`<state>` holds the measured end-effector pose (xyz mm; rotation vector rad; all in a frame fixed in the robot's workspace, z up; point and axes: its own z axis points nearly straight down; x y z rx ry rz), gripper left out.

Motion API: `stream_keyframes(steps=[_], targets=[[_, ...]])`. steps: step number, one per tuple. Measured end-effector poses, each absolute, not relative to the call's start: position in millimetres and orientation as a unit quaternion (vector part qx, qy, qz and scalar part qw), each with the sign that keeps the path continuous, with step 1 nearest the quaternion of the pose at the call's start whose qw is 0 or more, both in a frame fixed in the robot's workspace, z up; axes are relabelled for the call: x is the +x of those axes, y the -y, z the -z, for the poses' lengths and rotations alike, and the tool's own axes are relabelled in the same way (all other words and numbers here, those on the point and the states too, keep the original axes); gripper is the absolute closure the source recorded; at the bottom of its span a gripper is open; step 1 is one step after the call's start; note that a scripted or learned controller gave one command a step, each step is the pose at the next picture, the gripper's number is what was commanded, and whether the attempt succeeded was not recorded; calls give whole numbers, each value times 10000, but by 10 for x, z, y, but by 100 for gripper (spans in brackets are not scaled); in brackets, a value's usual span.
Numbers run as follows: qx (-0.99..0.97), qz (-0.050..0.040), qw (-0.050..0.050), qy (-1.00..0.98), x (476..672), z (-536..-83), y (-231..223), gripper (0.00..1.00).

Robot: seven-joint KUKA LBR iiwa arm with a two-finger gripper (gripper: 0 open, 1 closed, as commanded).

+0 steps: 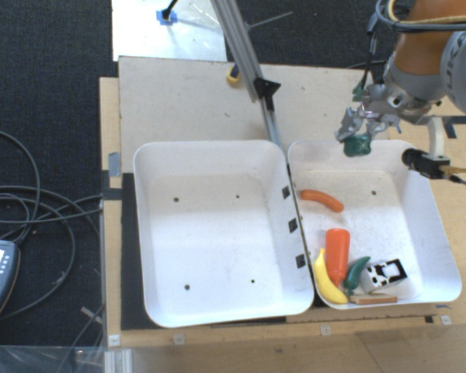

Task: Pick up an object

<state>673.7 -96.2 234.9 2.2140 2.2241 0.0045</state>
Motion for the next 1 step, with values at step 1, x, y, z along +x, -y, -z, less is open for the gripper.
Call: stream_keyframes(steps=[1], targets=[[7038,-11,-3,-7104,6494,-2449,506,100]])
